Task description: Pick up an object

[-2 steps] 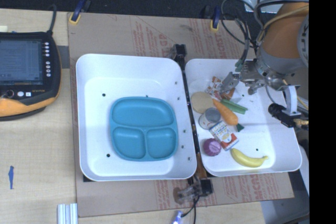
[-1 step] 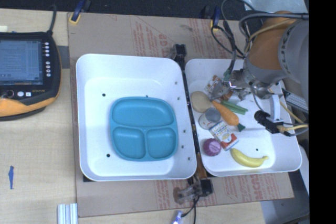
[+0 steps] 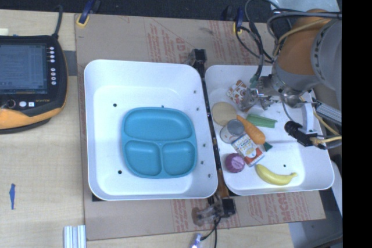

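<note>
1. The gripper [image 3: 261,92] is low over the back of the right bin [image 3: 317,174], beside a small printed packet [image 3: 237,90]. Whether anything is gripped I cannot tell from here; the metal parts blur together.
2. The pile looks untouched: carrot [image 3: 252,130], green stick [image 3: 264,121], beige disc [image 3: 223,112], grey lid [image 3: 235,127], purple ball [image 3: 235,162] and banana [image 3: 275,175] all lie on the bin floor.
3. The left bin [image 3: 104,125] bears a blue divided tray [image 3: 158,142].
4. My judgement: nothing is lifted yet, so the grasp and raise remain. The arm seems at the reaching stage.
</note>
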